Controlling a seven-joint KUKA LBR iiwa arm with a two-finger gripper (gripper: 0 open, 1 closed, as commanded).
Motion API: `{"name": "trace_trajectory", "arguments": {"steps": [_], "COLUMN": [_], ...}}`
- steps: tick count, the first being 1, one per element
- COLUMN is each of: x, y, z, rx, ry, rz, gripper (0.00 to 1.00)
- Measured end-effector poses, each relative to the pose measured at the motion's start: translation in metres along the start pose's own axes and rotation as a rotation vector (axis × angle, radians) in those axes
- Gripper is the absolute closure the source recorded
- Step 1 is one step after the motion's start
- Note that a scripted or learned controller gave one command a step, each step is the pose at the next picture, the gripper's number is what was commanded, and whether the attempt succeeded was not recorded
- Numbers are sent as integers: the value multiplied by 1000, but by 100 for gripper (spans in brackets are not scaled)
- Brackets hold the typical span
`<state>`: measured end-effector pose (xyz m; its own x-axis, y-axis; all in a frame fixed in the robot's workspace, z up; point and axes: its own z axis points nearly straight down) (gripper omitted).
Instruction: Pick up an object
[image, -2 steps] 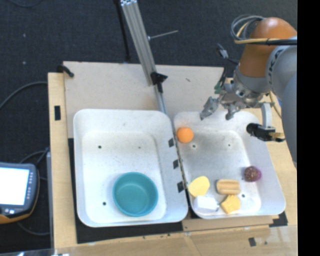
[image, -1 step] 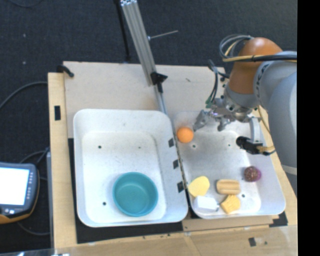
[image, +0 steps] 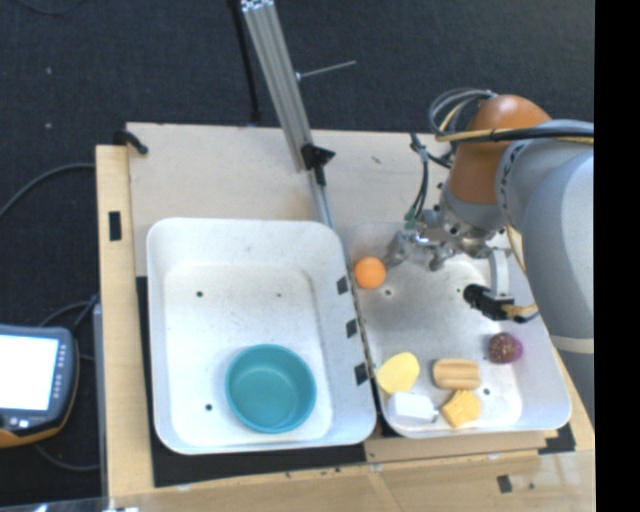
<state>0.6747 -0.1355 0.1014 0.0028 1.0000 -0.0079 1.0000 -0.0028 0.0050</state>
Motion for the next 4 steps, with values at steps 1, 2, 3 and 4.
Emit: {"name": "trace_trajectory", "arguments": {"steps": [1, 2, 3, 4], "x": [1, 3, -4, -6], "y": [0, 0, -1, 1], "z": [-12, -57, -103, -156], "rx": [0, -1, -1, -3], "ry": [3, 7, 6, 6], "rz": [1, 0, -1, -4], "gripper": [100, 100, 100, 100]}}
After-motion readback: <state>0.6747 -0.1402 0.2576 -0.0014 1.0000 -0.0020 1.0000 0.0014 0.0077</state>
